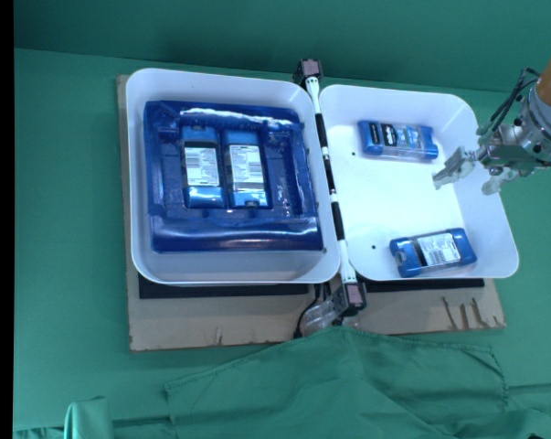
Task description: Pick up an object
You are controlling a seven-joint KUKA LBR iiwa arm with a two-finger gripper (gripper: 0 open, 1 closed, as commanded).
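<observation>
Left bin (156, 99): one blue tray (227, 176) holding two labelled packs (222, 165). Right bin (467, 117): one blue pack (397, 140) near the far wall, one blue pack (432, 251) near the front. Label text illegible. Gripper (474, 174), fingers apart, holds nothing above the right rim; arm cut off at frame edge

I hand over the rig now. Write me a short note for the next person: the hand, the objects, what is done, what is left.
Hand: open, holding nothing, over the right bin's right side.
Right bin: one blue pack near the far wall, another blue pack near the front wall.
Left bin: a large blue tray with two labelled packs in it.
Done: nothing picked.
Left: grasp and lift one object.
</observation>
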